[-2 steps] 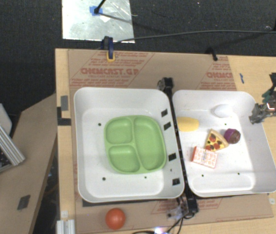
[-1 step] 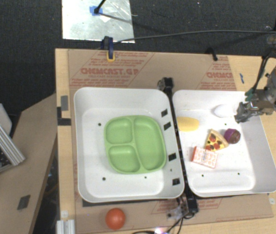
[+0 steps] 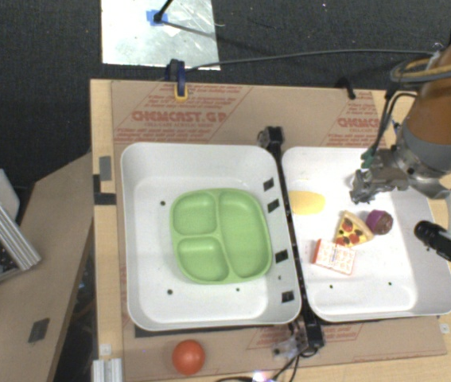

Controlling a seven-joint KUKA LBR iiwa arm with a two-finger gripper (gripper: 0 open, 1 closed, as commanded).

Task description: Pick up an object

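We hold our gripper (image 3: 366,183) up over the right bin's (image 3: 400,293) back edge; we cannot tell its grip. The pizza slice (image 3: 353,229) lies mid-bin beside a purple ball (image 3: 380,221), ready for picking.

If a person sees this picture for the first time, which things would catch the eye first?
Probably the green divided tray, lying in the middle of the left bin. Next, the small colourful toys in the right bin: a yellow piece, a pizza slice and a purple ball, with the gripper above them. An orange ball sits on the bench in front.
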